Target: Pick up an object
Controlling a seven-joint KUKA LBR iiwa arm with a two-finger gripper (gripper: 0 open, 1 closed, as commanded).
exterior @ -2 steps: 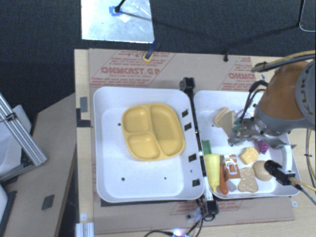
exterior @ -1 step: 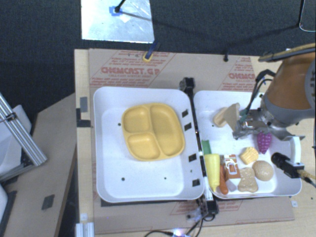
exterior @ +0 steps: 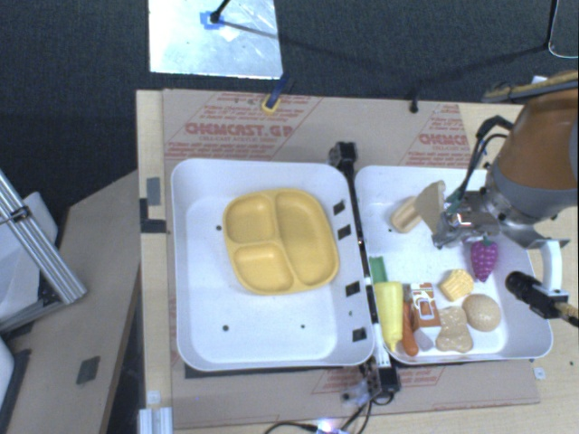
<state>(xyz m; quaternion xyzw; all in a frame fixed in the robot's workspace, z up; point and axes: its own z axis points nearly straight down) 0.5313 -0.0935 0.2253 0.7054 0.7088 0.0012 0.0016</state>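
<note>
Looked like a robotics lab, not a home — two white bins (exterior: 271, 355) sat side by side on a bench sheeted in printed protective paper (exterior: 240, 127), cables trailed over dark carpet (exterior: 407, 25), and an aluminium frame (exterior: 32, 242) stood at the left. Held plastic toy food (exterior: 452, 310) and a yellow divided plate (exterior: 279, 240) — test props.

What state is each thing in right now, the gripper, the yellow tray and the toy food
gripper: low over the right bin, fingers unclear
yellow tray: flat in the left bin, compartments bare
purple grapes: lying beside the gripper
yellow corn: lying along the right bin's left wall
</note>
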